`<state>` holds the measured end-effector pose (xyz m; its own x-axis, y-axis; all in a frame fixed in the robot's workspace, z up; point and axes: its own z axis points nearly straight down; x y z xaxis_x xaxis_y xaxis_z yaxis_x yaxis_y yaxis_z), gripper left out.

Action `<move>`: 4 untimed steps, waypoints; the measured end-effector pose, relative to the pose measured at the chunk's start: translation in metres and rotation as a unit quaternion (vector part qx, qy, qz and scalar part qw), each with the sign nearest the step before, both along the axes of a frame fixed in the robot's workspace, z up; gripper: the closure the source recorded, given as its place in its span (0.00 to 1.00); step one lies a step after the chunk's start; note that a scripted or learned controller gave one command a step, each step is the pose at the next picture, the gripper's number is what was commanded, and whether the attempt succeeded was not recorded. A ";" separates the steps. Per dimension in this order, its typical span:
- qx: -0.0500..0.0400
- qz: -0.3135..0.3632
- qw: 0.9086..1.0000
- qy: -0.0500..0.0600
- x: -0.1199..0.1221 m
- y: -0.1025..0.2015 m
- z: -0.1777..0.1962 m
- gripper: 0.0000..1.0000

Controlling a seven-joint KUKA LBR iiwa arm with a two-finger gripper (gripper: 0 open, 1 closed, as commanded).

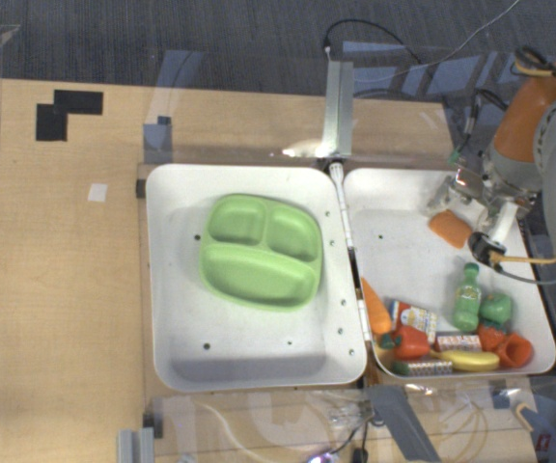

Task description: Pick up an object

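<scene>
Green tray [259, 254], one; two bins [162, 287].

The arm [548, 128] is cut off by the right edge; the hand's [481, 222] fingers are too blurred to read.

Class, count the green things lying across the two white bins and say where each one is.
3: the green divided plate in the left bin; the green bottle and a green block beside it in the right bin. The pile may hide more.
</scene>
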<state>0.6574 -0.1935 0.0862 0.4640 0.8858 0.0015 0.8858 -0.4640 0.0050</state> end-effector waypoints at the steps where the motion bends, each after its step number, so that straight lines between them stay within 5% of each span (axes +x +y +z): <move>1: 0.000 0.104 0.995 0.000 -0.003 0.039 0.000 0.00; 2: -0.001 0.105 0.994 -0.005 0.000 0.039 0.014 1.00; 3: 0.000 0.029 1.000 -0.003 -0.017 0.086 0.003 1.00; 4: 0.001 0.073 0.997 0.001 -0.022 0.169 0.099 1.00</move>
